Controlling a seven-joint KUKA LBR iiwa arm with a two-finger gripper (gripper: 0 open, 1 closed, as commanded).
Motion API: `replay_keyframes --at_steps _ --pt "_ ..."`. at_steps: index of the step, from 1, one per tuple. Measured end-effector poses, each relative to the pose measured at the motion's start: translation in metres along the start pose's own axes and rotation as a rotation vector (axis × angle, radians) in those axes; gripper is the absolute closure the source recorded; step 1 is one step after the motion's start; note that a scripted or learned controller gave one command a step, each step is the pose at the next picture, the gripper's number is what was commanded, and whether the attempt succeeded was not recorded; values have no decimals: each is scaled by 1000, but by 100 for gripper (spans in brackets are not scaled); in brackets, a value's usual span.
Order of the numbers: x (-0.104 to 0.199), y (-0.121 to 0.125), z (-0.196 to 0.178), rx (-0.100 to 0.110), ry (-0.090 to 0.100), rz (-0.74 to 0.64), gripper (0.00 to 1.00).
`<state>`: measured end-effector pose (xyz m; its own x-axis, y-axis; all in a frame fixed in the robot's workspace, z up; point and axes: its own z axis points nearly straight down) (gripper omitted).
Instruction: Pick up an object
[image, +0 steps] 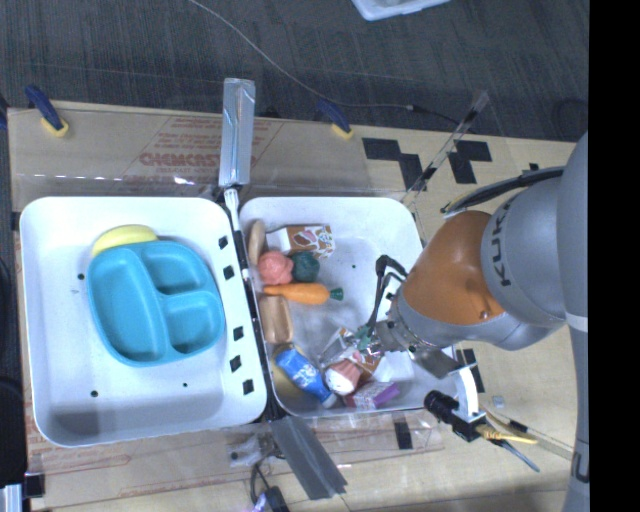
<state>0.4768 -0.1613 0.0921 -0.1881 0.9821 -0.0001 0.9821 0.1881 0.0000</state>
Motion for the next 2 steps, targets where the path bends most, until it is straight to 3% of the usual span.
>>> replay_keyframes --at_steps 1,2 --pt "0 3 -12 -5 -2 -7 100" --pt "49 23 -131 -4 0 13 100"
